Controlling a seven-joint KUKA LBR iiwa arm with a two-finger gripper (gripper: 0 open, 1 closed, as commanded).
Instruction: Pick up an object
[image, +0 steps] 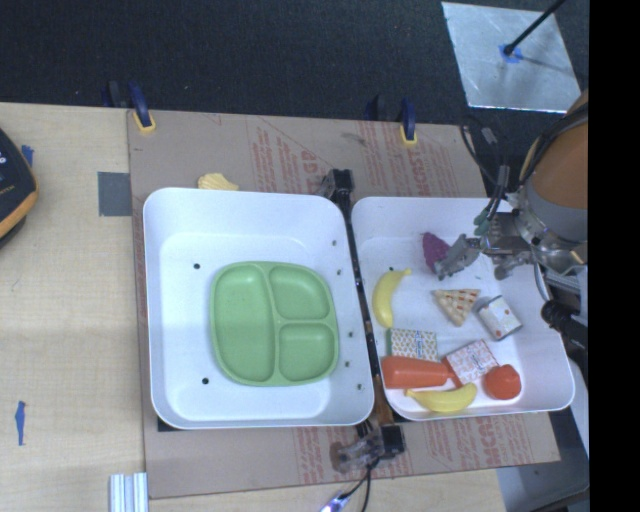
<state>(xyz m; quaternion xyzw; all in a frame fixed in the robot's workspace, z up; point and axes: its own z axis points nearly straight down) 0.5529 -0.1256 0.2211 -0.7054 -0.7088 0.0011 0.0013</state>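
Over the right bin (560, 395), the gripper (482, 258) hovers with its fingers spread and nothing between them, just right of what looks like a purple toy (435, 248). Below the gripper lie a waffle wedge (456, 303), two bananas (388, 295), a carrot (415, 373) and a tomato (502, 381).

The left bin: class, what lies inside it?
Inside the left bin lies one green tray with three compartments, flat near the middle. The bin floor beneath the tray is covered, so anything under it cannot be seen.
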